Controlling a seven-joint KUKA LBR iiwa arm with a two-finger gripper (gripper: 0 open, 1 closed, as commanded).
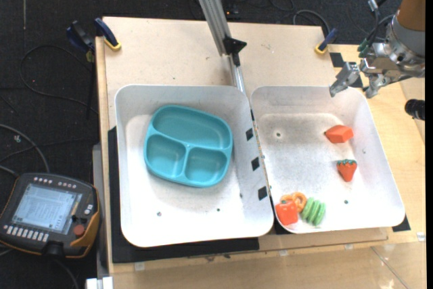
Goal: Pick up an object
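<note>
teal plate (188, 145): smooth, three compartments | bins (135, 213): shallow, white

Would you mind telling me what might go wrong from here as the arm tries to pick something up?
The gripper hangs over the right bin's far rim, so a straight descent could strike the wall. The red pepper and green toy lie crowded against the near wall; fingers may catch both or neither. The strawberry is small and may slip out.

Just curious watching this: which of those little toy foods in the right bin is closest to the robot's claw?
The plain orange block, highest in the right bin, just below the gripper. The strawberry, pepper and green piece lie farther down.
</note>
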